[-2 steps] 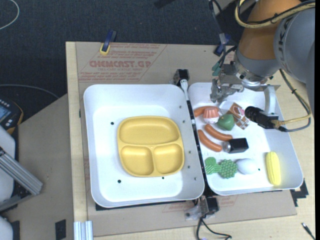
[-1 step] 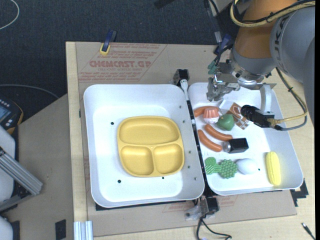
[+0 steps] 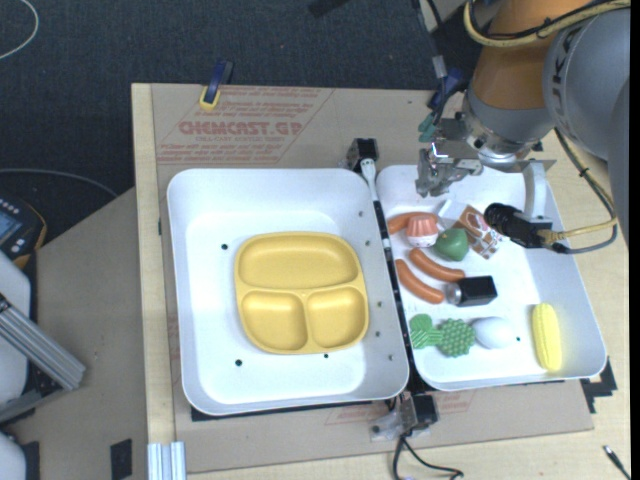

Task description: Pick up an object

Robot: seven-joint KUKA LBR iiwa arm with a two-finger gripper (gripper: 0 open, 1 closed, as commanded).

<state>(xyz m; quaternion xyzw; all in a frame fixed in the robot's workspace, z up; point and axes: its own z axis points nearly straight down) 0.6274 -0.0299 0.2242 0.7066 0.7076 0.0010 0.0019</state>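
Hovering above the right bin [image 3: 580, 313], the gripper [image 3: 437, 181] sits just behind the pink-and-orange toy [image 3: 424, 228], apparently lining up a pick. Nothing is held; I cannot tell its spread. Sausages [image 3: 428, 271] lie just beyond that toy.

Red print reading "CHEMCAST G P" stands on the brown board [image 3: 250, 118] at its far edge, just beyond the left bin [image 3: 190, 268]. Smaller red lines run above and below that word, too fine to read. A small packet [image 3: 481, 232] in the right bin [image 3: 575, 308] bears printing that cannot be made out.
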